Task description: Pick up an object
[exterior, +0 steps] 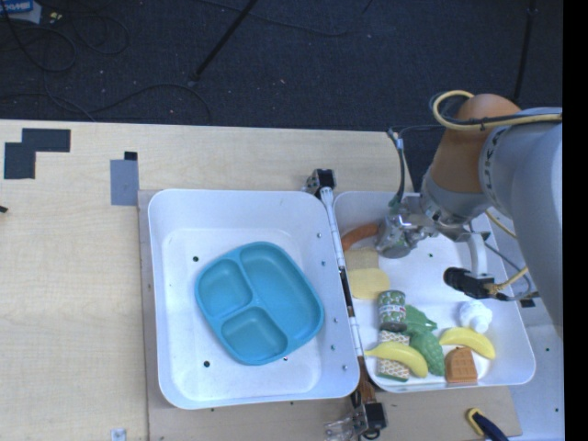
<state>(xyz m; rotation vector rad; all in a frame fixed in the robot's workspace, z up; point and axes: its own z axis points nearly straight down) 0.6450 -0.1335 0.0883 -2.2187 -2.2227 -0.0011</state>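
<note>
My gripper (395, 238) reaches down into the far left part of the right bin (520, 367), under the grey arm with the orange band (469, 145). Beside its left tip lies an orange sausage-shaped toy (357, 235), close to or touching it. In front of it sit a pale yellow wedge (369, 283) and a green can (392, 309). Further forward lie a green toy (424, 335), two bananas (401, 357) (469, 340), a white lump (476, 315), a brown slice (459, 366) and a checkered piece (393, 368).
The left bin (175, 246) holds a blue divided plate (257, 301). A black clamp (322, 182) sits where the two bins meet at the back. A dark part (470, 283) of the arm hangs over the right bin. Bare wooden bench (64, 292) lies to the left.
</note>
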